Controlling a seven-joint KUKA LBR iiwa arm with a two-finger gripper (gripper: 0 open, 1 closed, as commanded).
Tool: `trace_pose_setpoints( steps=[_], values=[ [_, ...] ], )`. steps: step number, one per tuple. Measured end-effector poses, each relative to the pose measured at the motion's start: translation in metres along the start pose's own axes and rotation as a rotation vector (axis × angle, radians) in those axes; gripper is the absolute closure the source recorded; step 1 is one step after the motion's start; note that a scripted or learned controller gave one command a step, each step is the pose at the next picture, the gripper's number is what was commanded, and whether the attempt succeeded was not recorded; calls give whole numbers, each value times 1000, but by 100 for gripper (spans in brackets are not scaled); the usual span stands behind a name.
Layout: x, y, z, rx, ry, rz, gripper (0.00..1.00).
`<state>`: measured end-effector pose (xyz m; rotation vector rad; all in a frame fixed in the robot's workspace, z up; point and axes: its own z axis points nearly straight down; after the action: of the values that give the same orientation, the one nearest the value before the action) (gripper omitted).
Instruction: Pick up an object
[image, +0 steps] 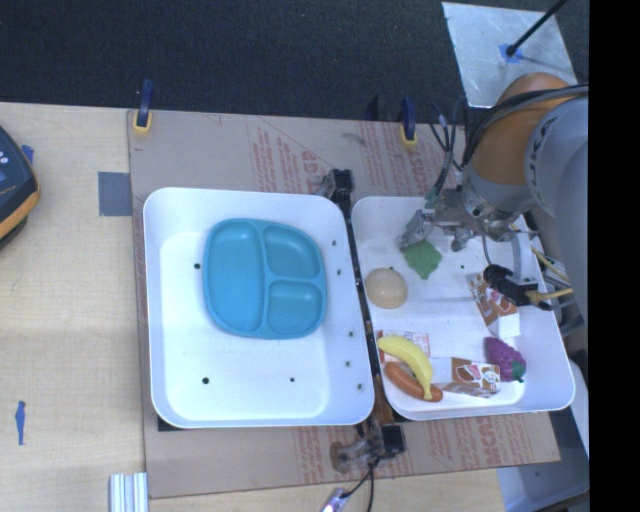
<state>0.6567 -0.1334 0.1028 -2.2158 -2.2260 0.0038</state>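
Gripper (428, 232) sits at the top of the right bin (560, 395), just above/touching the green toy (424, 259). Can't tell how its tips are set. Green toy prob. light and soft-ish plastic, irregular; best pinched across its narrow middle. Beige ball (386, 288) nearby is smooth and likely to slip.

A pale wooden bench (60, 330) fills the near part of the scene, with a brown cardboard sheet (260, 150) laid over its middle and held at the far edge by two clamps (143, 108). Beyond lies dark carpet (250, 50). A grey tape patch (114, 193) sits left, beside a yellow-edged device (14, 190).
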Motion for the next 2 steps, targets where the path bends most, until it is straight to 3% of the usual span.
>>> trace_pose_setpoints(
  steps=[1, 2],
  values=[
    [15, -1, 11, 2, 1, -1, 0],
    [7, 0, 11, 0, 0, 1, 0]
  ],
)
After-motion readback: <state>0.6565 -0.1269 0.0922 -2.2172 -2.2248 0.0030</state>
